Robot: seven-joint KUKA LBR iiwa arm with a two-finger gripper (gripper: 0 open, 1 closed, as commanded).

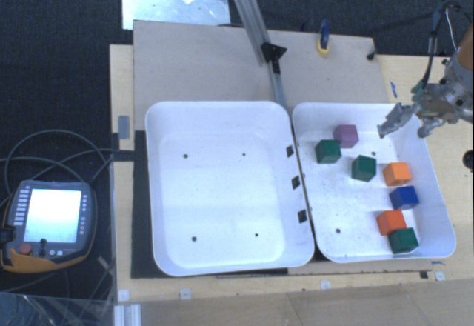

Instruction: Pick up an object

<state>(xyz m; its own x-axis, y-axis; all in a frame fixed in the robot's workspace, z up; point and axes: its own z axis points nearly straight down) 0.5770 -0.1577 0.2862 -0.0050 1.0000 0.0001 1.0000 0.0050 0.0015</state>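
The gripper (409,123) hangs over the right bin's (437,243) upper right corner, fingers spread apart with nothing between them. Most of the arm is cut off by the frame's right edge. In that bin lie 7 blocks: a purple block (346,135), 3 green, 2 orange and a blue block (404,197). The lowest green block (404,241) touches the orange block (391,221) above it.

Left bin (222,113) open floor, right bin (437,247) crowded with blocks (364,167)

Seven small coloured blocks (364,167) loose in right bin (444,243)
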